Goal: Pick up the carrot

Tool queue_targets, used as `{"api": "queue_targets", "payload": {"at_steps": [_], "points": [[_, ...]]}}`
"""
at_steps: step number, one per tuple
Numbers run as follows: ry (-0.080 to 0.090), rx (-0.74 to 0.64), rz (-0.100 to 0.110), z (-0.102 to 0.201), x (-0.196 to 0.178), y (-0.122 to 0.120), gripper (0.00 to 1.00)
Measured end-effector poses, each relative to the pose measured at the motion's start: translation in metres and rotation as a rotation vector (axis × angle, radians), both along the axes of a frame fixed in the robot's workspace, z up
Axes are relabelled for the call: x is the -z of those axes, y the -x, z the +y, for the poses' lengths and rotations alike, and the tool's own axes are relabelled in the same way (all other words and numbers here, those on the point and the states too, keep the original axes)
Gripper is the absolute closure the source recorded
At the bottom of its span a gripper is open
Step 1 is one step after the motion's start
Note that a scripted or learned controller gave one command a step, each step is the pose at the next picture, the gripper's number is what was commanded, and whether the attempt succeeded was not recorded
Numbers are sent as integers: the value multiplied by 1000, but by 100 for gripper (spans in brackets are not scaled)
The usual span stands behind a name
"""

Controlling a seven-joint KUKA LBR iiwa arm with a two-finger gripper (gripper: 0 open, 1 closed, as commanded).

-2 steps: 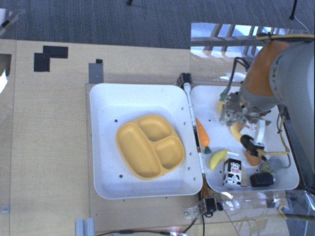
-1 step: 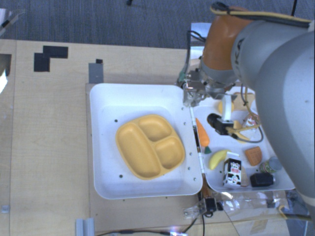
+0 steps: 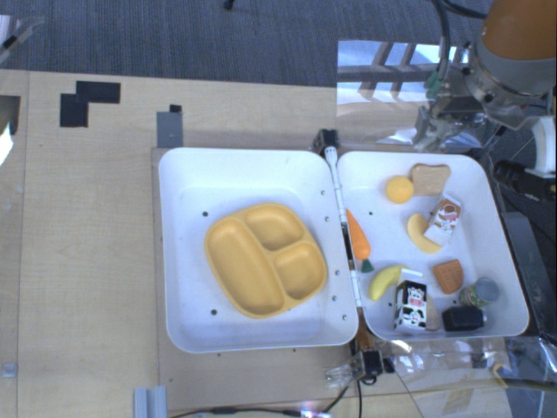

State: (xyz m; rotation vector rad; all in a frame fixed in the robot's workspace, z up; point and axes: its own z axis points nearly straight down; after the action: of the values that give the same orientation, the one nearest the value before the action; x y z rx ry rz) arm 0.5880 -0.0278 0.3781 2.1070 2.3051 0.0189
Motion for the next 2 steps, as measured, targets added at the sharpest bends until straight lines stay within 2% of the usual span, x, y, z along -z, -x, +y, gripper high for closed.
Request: {"api": "queue_targets", "payload": {"at_steps": [1, 2], "points": [[-2, -3, 11, 3, 6, 1, 0], [-4, 35, 30, -5, 196, 14, 0]]}}
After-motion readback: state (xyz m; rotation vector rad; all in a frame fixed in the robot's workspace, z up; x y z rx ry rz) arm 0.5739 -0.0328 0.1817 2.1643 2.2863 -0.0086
